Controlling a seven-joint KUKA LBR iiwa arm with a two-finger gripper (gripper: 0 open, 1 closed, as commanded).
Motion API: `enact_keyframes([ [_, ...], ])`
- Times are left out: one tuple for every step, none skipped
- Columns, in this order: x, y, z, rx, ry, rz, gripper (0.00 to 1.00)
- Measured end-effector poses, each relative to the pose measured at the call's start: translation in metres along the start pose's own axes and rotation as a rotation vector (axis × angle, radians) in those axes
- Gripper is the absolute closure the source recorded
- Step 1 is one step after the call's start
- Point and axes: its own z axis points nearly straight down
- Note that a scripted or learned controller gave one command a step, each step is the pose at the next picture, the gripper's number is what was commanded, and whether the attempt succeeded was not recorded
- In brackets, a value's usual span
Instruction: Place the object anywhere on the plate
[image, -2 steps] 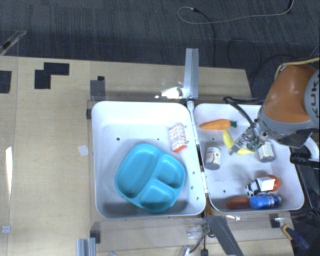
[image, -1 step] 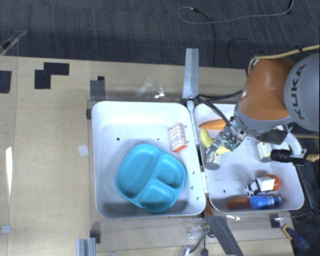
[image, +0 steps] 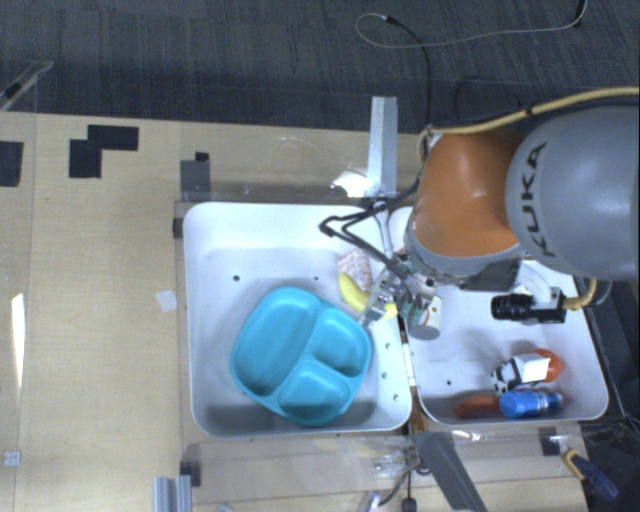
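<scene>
The arm (image: 530, 190) enters from the right side of the camera view, its grey housing and orange band covering the upper part of the right bin (image: 590, 385). The gripper (image: 385, 295) sits low over the divide between the two bins, at the right edge of the left bin (image: 200, 330). The view does not resolve the gripper well enough to tell its state.

A yellow object (image: 351, 291), banana-like in shape, lies in the left bin directly beside the gripper. It touches or slightly overlaps the upper right rim of the plate. Whether the gripper has it clamped cannot be determined from this angle. A pale, speckled item (image: 354, 266) lies just above the yellow object, near the same corner.

The plate (image: 300, 355) is light blue, with three compartments. It rests in the lower middle of the left bin, tilted relative to the bin walls.

In the right bin, a small cylindrical object (image: 425, 318) lies just beside the gripper. Near the lower right corner are a blue bottle-shaped object (image: 530, 403), a dark red-brown item (image: 473, 406) to its left, and a white and orange item (image: 528, 369) just above them.

Both bins rest on the light wooden tabletop (image: 90, 330).
</scene>
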Motion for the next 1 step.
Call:
enact_keyframes([
  [0.0537, 0.0205, 0.0001, 0.0, 0.002, -0.171, 1.0],
])
